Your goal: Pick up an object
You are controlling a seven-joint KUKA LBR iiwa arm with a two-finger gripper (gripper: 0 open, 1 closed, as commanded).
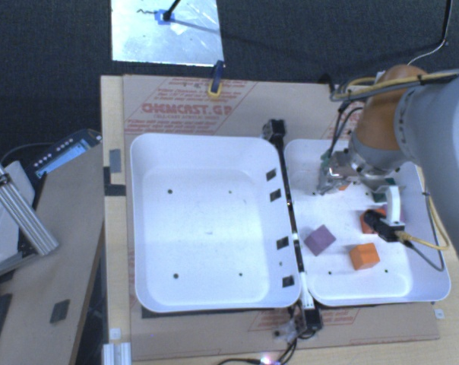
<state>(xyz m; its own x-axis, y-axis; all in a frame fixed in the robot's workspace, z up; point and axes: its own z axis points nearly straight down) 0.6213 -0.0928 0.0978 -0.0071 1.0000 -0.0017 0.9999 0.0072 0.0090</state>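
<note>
Lying apart from jaws (330,179): purple block (319,239).

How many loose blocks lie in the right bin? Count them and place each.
3. A purple block lies near the right bin's left wall, an orange block sits right of it, and a red-orange block lies by the arm's cable. The arm may hide others.

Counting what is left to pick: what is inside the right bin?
The right bin holds a purple block and an orange block. The arm covers the bin's far part, so anything beneath it is hidden.
</note>
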